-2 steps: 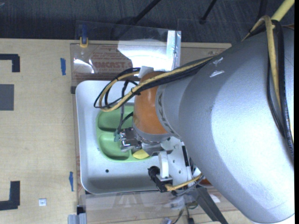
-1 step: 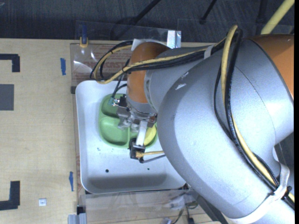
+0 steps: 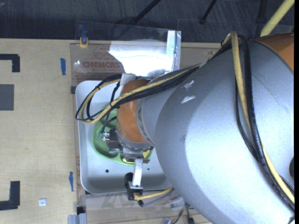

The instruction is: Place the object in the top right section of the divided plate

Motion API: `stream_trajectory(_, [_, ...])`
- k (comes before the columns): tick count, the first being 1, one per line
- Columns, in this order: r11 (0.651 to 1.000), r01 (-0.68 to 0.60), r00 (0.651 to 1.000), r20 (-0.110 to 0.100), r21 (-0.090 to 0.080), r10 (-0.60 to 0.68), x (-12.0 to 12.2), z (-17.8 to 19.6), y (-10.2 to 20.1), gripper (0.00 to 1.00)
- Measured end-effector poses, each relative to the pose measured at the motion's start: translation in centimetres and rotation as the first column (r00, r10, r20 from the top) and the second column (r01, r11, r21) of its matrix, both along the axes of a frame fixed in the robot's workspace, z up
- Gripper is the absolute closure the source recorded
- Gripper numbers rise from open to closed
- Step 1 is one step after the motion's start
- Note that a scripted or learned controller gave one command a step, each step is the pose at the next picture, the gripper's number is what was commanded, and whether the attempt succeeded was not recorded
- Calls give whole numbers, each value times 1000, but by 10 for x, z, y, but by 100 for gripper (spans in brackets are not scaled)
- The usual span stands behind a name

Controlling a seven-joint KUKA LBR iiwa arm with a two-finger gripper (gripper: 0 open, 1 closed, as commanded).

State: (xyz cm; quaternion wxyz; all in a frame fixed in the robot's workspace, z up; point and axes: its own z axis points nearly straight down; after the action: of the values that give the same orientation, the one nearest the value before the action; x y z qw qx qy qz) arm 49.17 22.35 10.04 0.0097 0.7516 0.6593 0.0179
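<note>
My arm (image 3: pixel 210 125) hangs over the green plate (image 3: pixel 100 141) at 8 o'clock in the bin (image 3: pixel 88 171). I can't spot the object or read the jaws; progress unclear.

Only one printed text shows: a line of reddish capital letters on the clear plastic sheet (image 3: pixel 100 59) that lies at the far end of the white bin (image 3: pixel 84 139). The letters are seen through the plastic at a slant and are too blurred to spell out with any certainty. No other label, brand, number or sign can be read on the wooden bench (image 3: pixel 37 125), the bin or the grey arm (image 3: pixel 219 139).
</note>
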Motion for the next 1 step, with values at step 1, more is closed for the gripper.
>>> stream_trajectory(1, [1000,3,1000,2,0,-3,1,11,-1,100])
